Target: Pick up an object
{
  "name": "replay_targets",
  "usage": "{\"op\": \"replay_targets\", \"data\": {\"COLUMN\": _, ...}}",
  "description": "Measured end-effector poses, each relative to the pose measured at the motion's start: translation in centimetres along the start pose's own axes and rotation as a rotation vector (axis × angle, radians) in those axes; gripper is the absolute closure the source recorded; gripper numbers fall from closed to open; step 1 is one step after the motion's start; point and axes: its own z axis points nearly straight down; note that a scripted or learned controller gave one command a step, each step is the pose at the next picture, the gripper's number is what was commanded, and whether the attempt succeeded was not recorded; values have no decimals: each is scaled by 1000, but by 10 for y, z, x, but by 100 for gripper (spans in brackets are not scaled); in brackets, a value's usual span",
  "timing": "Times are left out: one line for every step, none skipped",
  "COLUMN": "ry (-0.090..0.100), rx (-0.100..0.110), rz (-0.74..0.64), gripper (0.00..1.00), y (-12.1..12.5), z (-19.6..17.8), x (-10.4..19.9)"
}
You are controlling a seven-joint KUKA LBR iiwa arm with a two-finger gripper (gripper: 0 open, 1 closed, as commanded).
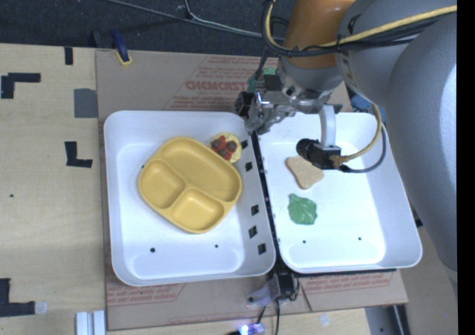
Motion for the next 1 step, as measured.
{"op": "replay_targets", "data": {"ry": 0, "rx": 2, "rz": 1, "gripper": 100, "y": -7, "z": 10, "x": 47}}
